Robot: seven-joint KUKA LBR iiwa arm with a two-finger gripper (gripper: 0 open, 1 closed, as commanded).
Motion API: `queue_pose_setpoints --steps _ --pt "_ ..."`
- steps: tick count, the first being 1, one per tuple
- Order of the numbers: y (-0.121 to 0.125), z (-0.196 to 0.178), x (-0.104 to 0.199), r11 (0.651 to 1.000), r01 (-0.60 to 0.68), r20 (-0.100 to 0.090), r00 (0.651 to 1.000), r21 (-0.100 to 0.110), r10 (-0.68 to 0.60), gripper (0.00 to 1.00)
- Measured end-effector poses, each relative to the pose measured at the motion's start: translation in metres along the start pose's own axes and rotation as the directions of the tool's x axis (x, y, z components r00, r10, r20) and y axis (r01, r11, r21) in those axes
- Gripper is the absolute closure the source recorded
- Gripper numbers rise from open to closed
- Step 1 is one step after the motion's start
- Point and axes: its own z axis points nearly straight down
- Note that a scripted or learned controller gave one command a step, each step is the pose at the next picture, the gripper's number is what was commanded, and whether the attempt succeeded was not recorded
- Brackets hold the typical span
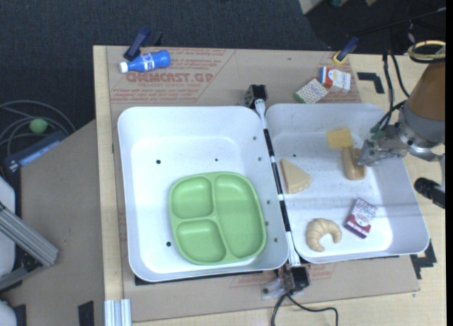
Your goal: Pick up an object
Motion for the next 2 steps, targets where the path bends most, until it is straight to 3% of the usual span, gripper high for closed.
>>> queue_pose_setpoints --steps 1,2 --pt "0.002 -0.001 0.003 1.0 0.003 -0.005 1.0 -0.001 -0.003 0.0" --pt "-0.026 0.022 0.039 1.0 0.001 -0.001 1.0 -0.001 -0.001 0.0"
